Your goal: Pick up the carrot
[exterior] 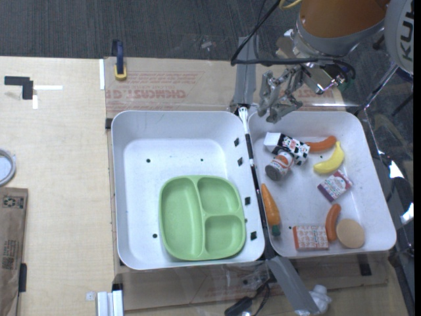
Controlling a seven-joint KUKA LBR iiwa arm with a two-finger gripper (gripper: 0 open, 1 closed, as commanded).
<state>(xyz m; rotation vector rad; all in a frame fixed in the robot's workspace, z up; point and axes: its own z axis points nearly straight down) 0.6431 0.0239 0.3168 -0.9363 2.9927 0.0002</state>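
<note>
Lying in right bin [368, 143]: carrot [270, 206], banana [331, 160]; claw [276, 104] state unclear.

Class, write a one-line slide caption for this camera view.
Gripper above the right bin's far edge; carrot lies untouched against its left wall.

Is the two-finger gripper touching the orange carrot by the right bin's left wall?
Apart. The camera view shows the gripper above the bin's far edge, with bare white floor separating it from the carrot.
</note>
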